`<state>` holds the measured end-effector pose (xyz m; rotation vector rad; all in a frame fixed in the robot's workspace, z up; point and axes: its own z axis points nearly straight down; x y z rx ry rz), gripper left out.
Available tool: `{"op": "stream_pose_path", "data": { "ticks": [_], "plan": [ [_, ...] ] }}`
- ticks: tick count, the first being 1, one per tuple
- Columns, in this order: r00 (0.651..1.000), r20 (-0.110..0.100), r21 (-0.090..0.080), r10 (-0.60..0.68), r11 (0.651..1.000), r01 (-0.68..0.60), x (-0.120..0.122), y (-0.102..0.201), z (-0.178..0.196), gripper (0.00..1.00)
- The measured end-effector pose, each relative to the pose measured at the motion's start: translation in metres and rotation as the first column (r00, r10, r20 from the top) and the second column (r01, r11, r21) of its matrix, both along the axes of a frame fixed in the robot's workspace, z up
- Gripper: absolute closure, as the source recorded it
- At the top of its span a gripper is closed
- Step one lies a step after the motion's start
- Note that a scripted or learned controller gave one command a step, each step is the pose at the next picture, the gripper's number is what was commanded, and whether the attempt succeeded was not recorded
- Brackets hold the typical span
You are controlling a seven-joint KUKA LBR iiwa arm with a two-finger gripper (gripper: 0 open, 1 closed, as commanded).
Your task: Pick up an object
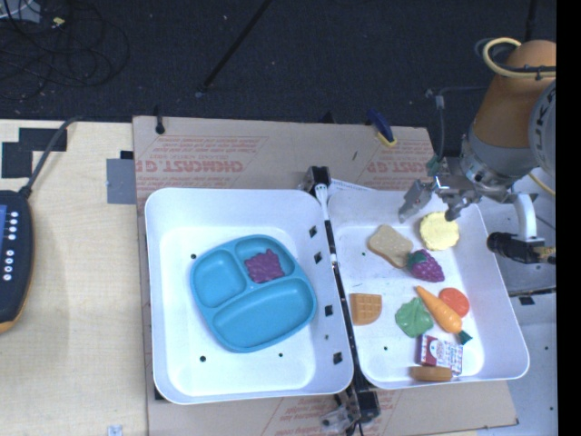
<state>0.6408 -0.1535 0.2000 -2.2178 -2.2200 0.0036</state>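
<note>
1. Two bins on tabletop (91, 271); right bin (508, 334) crowded with toy food.
2. Tool (437, 200) spread wide, grasping nothing, poised over far edge.
3. Yellow piece (440, 232) just beside fingertips, likely target; loose and reachable.

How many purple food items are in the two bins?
2: one purple piece in the blue tray's upper right compartment, left bin; purple grapes in the right bin beside the bread slice.

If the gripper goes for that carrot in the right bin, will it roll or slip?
The carrot is tapered and round, so it would probably roll in an arc if nudged. It looks like smooth toy plastic, likely light and stiff, perhaps slippery. It touches the tomato, which may shift too.
</note>
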Motion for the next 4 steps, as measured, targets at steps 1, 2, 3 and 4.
{"op": "stream_pose_path", "data": {
  "ticks": [1, 2, 3, 4],
  "plan": [
    [1.000, 0.008, -0.002, -0.001, 1.000, 0.001, -0.028, -0.028, -0.097, 0.00],
    [1.000, 0.003, 0.002, 0.005, 1.000, -0.005, 0.004, 0.049, -0.113, 0.00],
    [1.000, -0.003, 0.001, 0.001, 1.000, -0.001, 0.002, 0.044, -0.104, 1.00],
    [1.000, 0.006, 0.001, 0.003, 1.000, -0.003, -0.040, 0.089, -0.008, 1.00]
  ]
}}
